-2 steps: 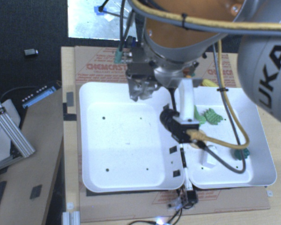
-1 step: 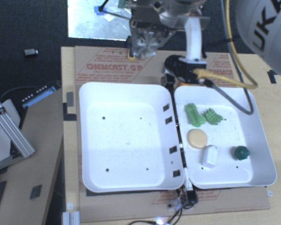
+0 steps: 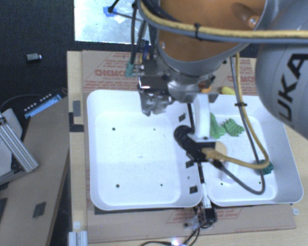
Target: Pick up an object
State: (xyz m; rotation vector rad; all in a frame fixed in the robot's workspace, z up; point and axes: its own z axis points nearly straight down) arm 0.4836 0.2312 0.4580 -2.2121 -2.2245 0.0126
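Note:
My gripper (image 3: 155,105) hangs over the far right corner of the left bin (image 3: 128,158), under the orange band of the arm. Nothing shows beneath or beside it. In the right bin (image 3: 280,181) lie two green leafy pieces, one upright by the pale bracket (image 3: 217,126) and one a little to its right (image 3: 235,127). A small yellow object (image 3: 227,91) rests at the far rim of the right bin. A round tan piece (image 3: 222,148) sits just below the green ones, partly behind the yellow cable.
Both bins stand on a printed cardboard sheet (image 3: 110,65). An aluminium frame (image 3: 10,142) and a blue-striped bar (image 3: 42,103) lie off the bench to the left. The arm's bulk covers the far middle of the bench.

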